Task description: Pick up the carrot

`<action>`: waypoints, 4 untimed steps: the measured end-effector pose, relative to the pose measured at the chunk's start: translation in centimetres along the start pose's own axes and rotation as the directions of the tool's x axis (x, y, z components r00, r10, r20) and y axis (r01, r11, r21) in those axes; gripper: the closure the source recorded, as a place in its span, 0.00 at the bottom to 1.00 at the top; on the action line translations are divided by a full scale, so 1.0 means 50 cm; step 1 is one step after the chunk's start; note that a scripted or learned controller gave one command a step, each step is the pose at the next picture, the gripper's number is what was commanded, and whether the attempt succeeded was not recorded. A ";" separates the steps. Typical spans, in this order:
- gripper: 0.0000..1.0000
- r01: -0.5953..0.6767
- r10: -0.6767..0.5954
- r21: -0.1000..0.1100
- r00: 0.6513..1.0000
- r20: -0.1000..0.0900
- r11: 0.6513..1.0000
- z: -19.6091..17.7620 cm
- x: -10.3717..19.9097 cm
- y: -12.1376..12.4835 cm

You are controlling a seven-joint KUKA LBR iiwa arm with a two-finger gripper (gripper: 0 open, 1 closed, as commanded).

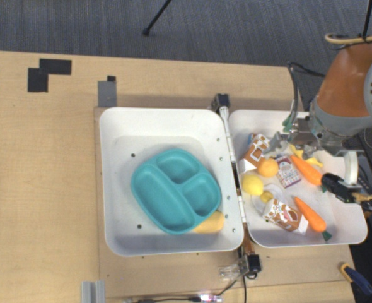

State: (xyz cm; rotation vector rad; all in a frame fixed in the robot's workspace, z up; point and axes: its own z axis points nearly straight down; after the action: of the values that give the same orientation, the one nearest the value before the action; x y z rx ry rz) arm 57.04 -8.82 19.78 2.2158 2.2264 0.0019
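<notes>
Carrot (pixel 305 170) lies slanted near the right bin's (pixel 356 232) far right edge, just under the gripper (pixel 294 141); I cannot tell its opening or grasp.

A pale wooden bench (pixel 41 188) fills the lower part of the view, with black tape patches (pixel 47 73) toward ten o'clock. Beyond its far edge, at twelve o'clock, lies dark grey ribbed carpet (pixel 79 11), crossed by a thin black stand leg (pixel 166 6). Light is even, with soft shadows.
</notes>
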 end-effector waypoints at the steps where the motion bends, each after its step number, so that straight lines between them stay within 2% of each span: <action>1: 0.00 0.142 -0.142 -0.008 0.990 0.004 0.990 0.177 -0.149 0.003; 2: 0.00 0.100 -0.100 -0.017 0.995 0.000 0.995 0.209 -0.231 0.017; 3: 0.00 0.047 -0.046 -0.027 0.999 0.006 0.999 0.208 -0.229 -0.077; 4: 1.00 0.049 -0.048 -0.029 0.999 0.010 0.998 0.185 -0.232 -0.075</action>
State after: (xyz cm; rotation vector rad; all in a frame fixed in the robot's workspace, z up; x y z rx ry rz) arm 53.34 -20.41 10.52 2.1423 2.2598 0.0237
